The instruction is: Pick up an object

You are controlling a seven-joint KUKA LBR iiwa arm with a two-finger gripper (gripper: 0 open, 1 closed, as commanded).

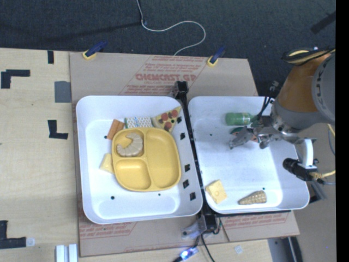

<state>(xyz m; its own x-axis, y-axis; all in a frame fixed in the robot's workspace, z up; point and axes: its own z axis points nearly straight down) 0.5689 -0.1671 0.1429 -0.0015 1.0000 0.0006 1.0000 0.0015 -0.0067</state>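
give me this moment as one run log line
phase: reaching | gripper: low in right bin, nothing seen held | nearest: green object | also there: yellow block, cone

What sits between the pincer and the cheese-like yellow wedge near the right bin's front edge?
Nothing: in the camera view, bare white bin floor runs from the pincer down to the yellow wedge. The green object lies behind the pincer.

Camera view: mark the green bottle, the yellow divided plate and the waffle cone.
green bottle (238, 118), camera view, middle of its body.
yellow divided plate (163, 160), camera view, floor of its large right compartment.
waffle cone (252, 198), camera view, middle of its ribbed side.
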